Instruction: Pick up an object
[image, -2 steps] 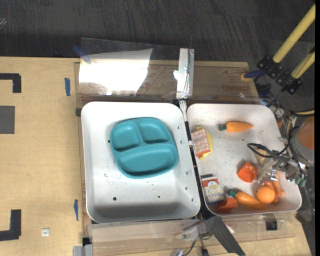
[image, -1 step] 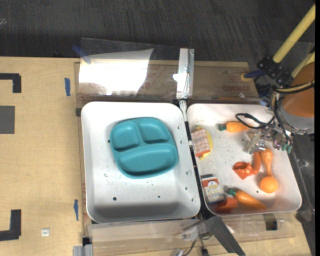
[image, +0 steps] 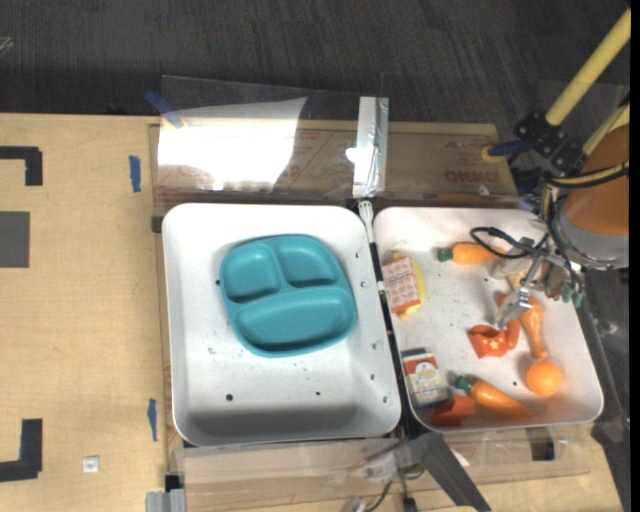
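Over the right bin (image: 590, 395), the gripper (image: 517, 300), whose grip cannot be told, is poised just above the red toy (image: 492, 341), which should be approached squarely before being pinched.

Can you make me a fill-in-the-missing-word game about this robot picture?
1. The divided plate in the left bin is the colour ____.
2. The gripper hangs over the ____ bin.
3. The round orange ball lies in the ____ bin.
4. The plate has ____ compartments.

Missing words: teal, right, right, three.
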